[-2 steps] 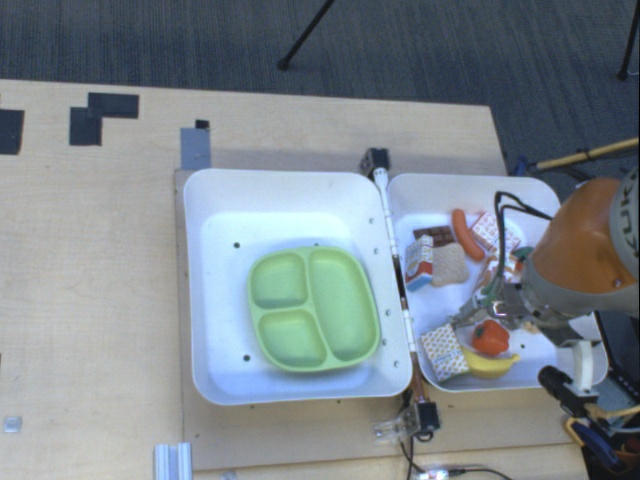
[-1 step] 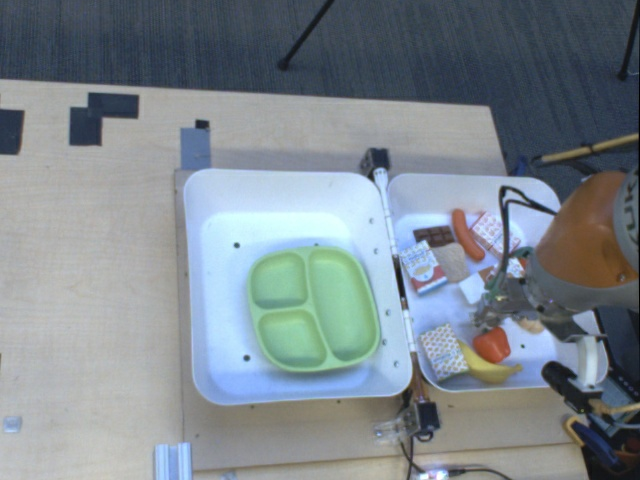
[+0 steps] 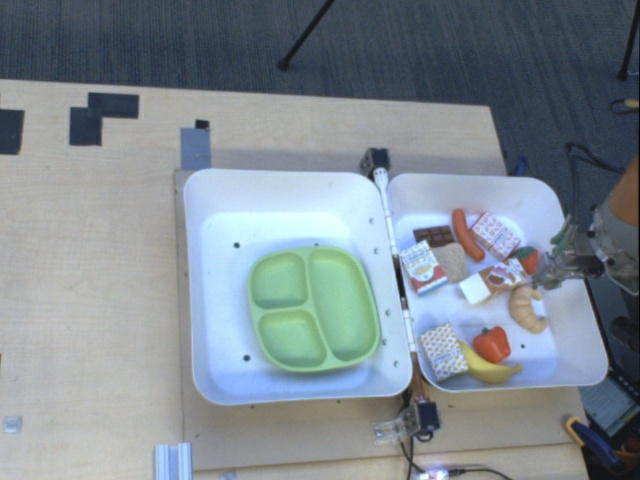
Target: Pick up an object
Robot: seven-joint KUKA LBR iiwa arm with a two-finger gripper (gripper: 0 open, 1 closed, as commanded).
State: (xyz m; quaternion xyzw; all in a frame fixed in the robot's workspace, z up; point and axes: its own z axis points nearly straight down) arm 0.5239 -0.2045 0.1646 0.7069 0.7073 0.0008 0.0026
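The right white bin (image 3: 570, 363) holds several toy foods: a red sausage (image 3: 466, 234), a red-and-white carton (image 3: 497, 235), a small printed box (image 3: 424, 266), a croissant (image 3: 528, 308), a red pepper (image 3: 491, 344), a banana (image 3: 492, 370) and a patterned box (image 3: 443, 352). My gripper (image 3: 555, 268) reaches in from the right edge and hangs over the bin's right side, just above and right of the croissant, close to a small red piece (image 3: 527, 261). I see nothing held in it.
The left white bin (image 3: 215, 268) carries a green divided plate (image 3: 313, 308). A rail (image 3: 392, 258) separates the two bins. Cables and a connector (image 3: 415, 423) lie at the bench's front edge. Dark floor lies beyond the bench at the back.
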